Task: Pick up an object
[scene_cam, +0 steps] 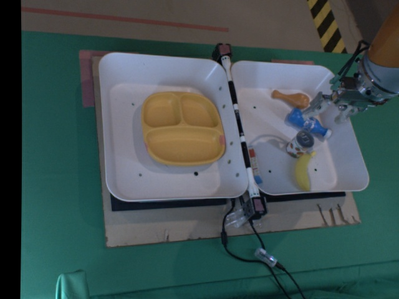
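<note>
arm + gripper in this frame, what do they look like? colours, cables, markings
The arm shows an orange band above a grey wrist section. A thin black cable loops beside it. The gripper is silver-grey metal with blocky parts and pale fingers. No markings legible.

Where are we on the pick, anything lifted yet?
Nothing looks lifted. The claw hangs over the right bin, just above the blue bottle. The drumstick, small jar and banana all lie in that bin. Grasping and lifting remain.
</note>
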Action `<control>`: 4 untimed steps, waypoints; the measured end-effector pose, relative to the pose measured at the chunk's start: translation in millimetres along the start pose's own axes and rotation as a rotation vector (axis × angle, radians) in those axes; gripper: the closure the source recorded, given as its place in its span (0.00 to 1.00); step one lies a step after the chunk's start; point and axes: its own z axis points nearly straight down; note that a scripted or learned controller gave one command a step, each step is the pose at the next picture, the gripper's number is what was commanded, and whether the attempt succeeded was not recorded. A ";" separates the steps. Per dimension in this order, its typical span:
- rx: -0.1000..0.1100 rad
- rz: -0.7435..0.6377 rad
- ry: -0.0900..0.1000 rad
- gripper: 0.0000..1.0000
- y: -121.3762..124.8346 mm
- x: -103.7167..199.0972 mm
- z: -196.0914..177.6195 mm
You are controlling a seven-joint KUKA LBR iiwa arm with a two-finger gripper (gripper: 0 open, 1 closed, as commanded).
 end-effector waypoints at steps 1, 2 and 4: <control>-0.007 0.000 -0.004 0.00 7.4 -8.9 97.2; -0.020 0.002 -0.011 0.00 -31.2 12.0 102.4; -0.035 0.009 -0.017 1.00 -71.7 -8.0 87.6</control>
